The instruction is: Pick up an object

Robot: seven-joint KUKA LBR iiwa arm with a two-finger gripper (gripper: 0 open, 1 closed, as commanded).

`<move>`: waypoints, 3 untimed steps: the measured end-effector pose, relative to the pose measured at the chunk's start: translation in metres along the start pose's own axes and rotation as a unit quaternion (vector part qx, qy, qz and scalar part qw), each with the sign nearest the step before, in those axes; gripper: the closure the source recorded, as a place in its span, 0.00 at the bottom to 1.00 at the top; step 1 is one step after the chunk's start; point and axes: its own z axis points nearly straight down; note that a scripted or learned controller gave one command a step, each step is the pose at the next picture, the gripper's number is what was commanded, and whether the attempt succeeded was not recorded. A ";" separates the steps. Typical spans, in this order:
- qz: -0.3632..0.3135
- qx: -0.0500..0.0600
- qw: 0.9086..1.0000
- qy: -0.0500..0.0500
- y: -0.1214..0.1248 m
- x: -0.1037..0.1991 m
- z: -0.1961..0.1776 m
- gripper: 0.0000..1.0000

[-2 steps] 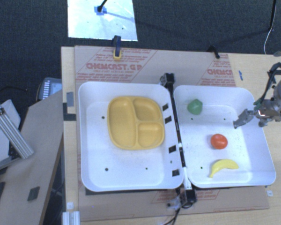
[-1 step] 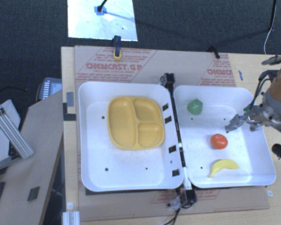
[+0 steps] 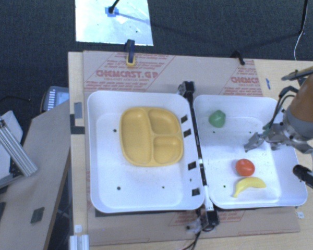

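Observation:
The right bin (image 3: 281, 199) holds three objects. A green round fruit (image 3: 217, 119) lies near its far left corner. A red tomato (image 3: 244, 166) rests toward the front, with a yellow banana (image 3: 249, 186) just in front of it. My gripper (image 3: 253, 142) reaches in from the right and hangs over the middle of this bin, just behind and slightly right of the tomato. It points left and nothing shows in its grasp. The grey arm with its orange band (image 3: 307, 105) stands over the bin's right rim.
The left bin (image 3: 101, 191) holds a yellow divided plate (image 3: 150, 136). A black ridge (image 3: 194, 150) with clips separates the two bins. Cardboard (image 3: 146, 72) lies under both. A cable (image 3: 302, 20) hangs at the upper right.

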 end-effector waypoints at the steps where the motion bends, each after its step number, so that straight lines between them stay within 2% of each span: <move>1: 0.000 -0.001 1.000 -0.001 0.001 -0.001 -0.012 1.00; 3: -0.003 -0.002 1.000 -0.001 0.013 0.004 -0.121 1.00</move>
